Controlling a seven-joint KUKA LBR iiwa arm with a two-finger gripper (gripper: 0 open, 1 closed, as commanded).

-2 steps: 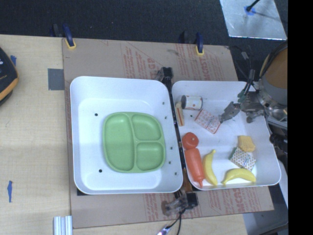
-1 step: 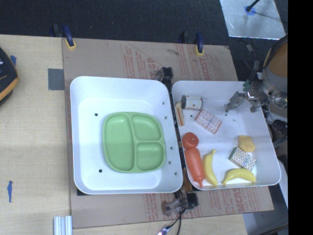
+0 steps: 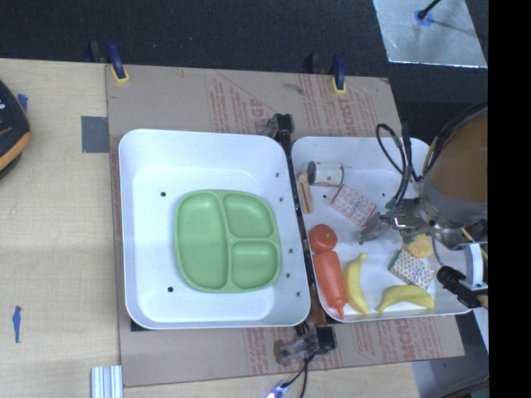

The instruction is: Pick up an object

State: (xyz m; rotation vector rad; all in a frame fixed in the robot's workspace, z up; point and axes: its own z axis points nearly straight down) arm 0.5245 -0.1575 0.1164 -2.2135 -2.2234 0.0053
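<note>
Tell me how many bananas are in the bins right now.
2. Both lie in the right bin: one banana stands on end beside the orange carrot, the other banana lies along the near rim. The arm may hide more.

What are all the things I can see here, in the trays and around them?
Bins: 2, white, side by side on the bench.
Divided plate: 1, green, left bin.
Tomato: 1, red-orange, right bin, near the divider.
Carrot: 1, orange, just below the tomato.
Bananas: 2, yellow, right bin's near edge.
Small roll: 1, white, right bin's far side.
Patterned packets: 2, pale, right bin.
Clamps: 2, blue, far edge.
Arm: 1, grey with orange, over the right bin.
Gripper: 1, dark, low over the right bin.
</note>
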